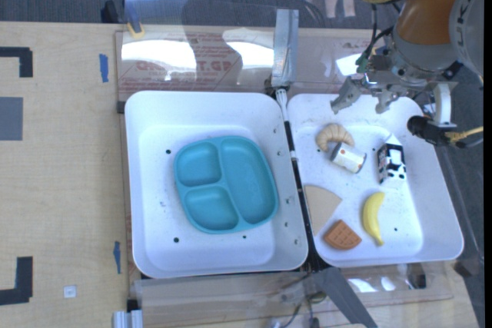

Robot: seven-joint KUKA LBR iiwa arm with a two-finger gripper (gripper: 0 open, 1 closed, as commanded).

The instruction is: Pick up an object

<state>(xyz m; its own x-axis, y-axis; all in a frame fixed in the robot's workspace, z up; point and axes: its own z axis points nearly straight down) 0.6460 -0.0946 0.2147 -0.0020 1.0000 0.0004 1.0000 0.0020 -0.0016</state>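
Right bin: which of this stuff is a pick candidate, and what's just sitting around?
Pick candidates, all in the right bin:
croissant
small can
black and white carton
banana
waffle
tan wedge

Just lying about:
blue divided plate in the left bin

The gripper, open, hangs over the right bin's far edge.

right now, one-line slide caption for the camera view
Open tool above right white bin of toy food; teal divided plate in left white bin.
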